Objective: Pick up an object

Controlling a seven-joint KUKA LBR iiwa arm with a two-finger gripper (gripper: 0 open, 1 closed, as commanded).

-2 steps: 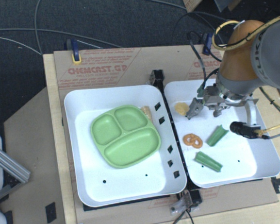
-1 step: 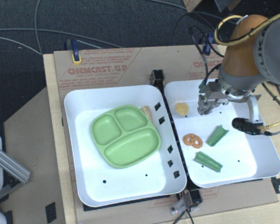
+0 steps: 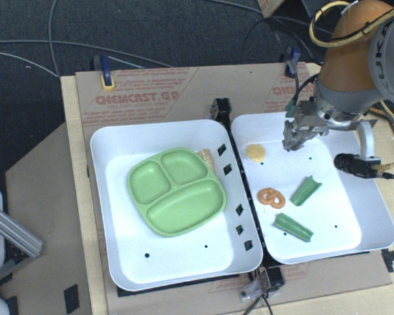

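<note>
Bench: a brown board with red printing fills mid-frame, clamped at its top edge, dark carpet and loose cables behind it in the upper frame
Bins: two, side by side; the left bin sits centre-left, the right bin centre-right, black clips along the seam between them
Left bin load: one green divided plate lying flat, and one small tan piece just beside its upper right edge
Right bin load, counted: one pale yellow lump upper left, one orange pretzel below it, two green pieces and toward the lower middle
Arm: comes in from the upper right, orange band showing
Gripper: low over the upper part of the right bin, nothing seen in it, and how far it is parted I can't tell from here
Nearest thing: the yellow lump lies to the left of the gripper, near but apart; the pretzel and both green pieces lie lower in the frame, well apart from it
</note>
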